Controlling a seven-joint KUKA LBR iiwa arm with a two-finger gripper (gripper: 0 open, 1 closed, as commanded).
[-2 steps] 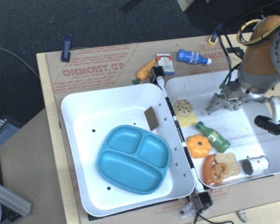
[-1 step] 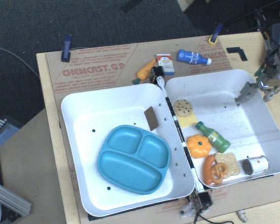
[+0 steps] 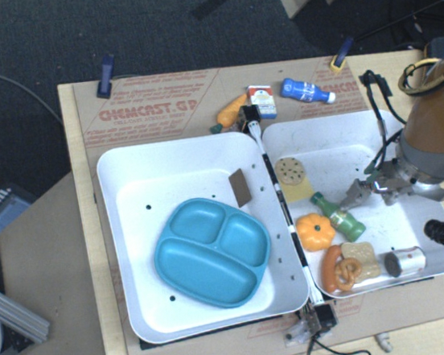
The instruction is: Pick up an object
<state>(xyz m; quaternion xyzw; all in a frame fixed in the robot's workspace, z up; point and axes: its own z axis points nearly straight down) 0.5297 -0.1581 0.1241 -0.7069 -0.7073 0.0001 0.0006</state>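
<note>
Fingers (image 3: 359,192) spread, gripping nothing, hang low in the right bin (image 3: 362,134) just beside the green bottle (image 3: 337,217), we note; a pumpkin (image 3: 316,232) sits near, a blue tray (image 3: 211,251) left.

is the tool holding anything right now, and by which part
Cannot be told: the tool sits beside the green bottle in the right bin, but no grip on it is visible.
</note>
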